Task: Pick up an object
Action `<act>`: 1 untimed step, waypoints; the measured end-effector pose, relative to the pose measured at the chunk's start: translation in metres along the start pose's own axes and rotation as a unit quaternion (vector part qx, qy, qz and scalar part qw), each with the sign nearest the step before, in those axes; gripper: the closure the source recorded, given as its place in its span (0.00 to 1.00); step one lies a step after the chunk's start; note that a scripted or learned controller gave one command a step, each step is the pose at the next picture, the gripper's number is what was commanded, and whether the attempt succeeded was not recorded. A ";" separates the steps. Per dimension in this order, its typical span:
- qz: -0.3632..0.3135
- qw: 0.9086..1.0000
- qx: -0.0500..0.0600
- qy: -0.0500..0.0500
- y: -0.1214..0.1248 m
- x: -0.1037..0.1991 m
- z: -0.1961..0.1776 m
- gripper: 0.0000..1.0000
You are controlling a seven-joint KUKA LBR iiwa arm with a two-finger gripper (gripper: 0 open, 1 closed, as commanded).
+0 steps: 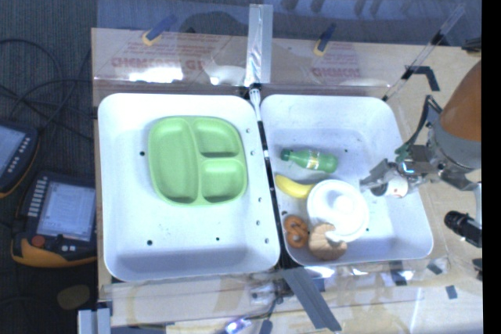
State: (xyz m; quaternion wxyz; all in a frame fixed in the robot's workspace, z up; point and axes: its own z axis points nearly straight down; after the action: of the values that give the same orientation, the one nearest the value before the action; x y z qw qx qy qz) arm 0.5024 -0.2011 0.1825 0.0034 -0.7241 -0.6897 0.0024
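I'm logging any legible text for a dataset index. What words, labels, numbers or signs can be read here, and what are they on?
None can be read with certainty.
Red lettering on the panel behind the left bin: blurred by glare.
Red lettering on the panel behind the right bin: faint, unreadable.
Label on the green bottle: too small.
Screen of the pendant at left: too small.

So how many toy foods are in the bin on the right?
4 that I can see: a green bottle, a banana just below it, a pretzel and a brownish piece by the white bowl. Others may be hidden behind it.
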 end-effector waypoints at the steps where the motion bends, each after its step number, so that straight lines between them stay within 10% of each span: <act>1: -0.004 1.000 -0.002 0.001 0.054 0.001 0.088 0.00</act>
State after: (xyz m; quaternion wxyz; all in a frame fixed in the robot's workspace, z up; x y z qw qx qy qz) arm 0.5560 -0.2027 0.0945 0.0023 -0.7214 -0.6925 0.0001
